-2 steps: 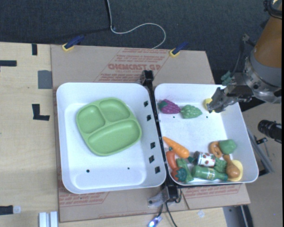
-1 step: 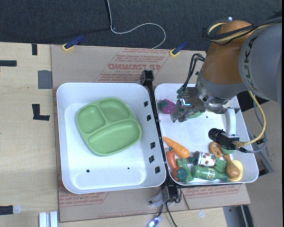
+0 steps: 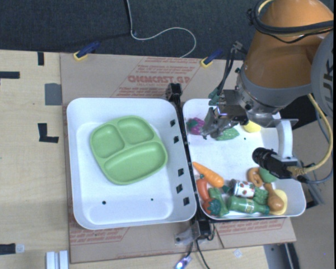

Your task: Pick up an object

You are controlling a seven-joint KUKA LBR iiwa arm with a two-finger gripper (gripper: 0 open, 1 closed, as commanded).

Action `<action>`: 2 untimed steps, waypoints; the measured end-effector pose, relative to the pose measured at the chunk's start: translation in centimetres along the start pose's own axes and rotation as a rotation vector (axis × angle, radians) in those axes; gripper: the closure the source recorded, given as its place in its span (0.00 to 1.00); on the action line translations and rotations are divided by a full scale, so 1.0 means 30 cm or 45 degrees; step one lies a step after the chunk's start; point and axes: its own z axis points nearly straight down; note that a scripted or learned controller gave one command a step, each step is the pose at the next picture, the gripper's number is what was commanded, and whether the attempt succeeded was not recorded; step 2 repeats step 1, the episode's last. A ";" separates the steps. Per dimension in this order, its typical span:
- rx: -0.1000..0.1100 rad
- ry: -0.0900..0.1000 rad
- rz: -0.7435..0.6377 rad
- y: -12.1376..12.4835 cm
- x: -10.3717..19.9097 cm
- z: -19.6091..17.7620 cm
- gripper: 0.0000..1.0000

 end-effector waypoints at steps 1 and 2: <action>0.011 -0.003 0.001 -0.060 0.141 -0.052 1.00; 0.011 -0.003 0.001 -0.060 0.141 -0.052 1.00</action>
